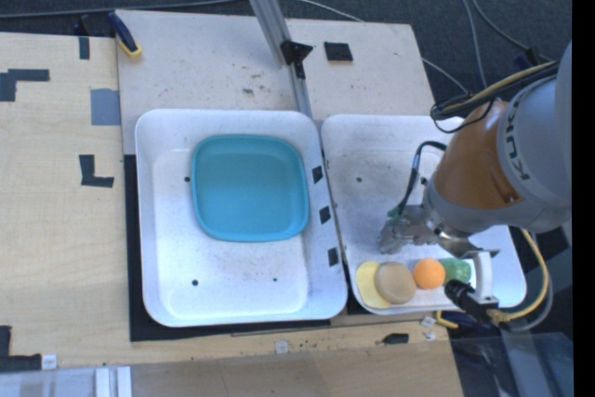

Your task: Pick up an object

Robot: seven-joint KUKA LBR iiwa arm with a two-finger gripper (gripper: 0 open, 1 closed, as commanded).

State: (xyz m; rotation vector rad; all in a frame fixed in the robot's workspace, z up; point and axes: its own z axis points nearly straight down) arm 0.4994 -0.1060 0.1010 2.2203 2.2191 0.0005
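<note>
End effector [398, 232], grip state unreadable, hangs above small orange ball [429, 273] near right bin's front edge; light, smooth, rolls: pinch across its middle.

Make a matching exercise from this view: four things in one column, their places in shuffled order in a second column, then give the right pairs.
Things:
1. blue plate
2. orange ball
3. gripper
4. yellow-handled tool

Places:
A. near edge of the right bin, among small items
B. on the board beyond the left bin
C. inside the left bin
D. over the right bin, just above the small items

Pairs: 1-C, 2-A, 3-D, 4-B
</note>
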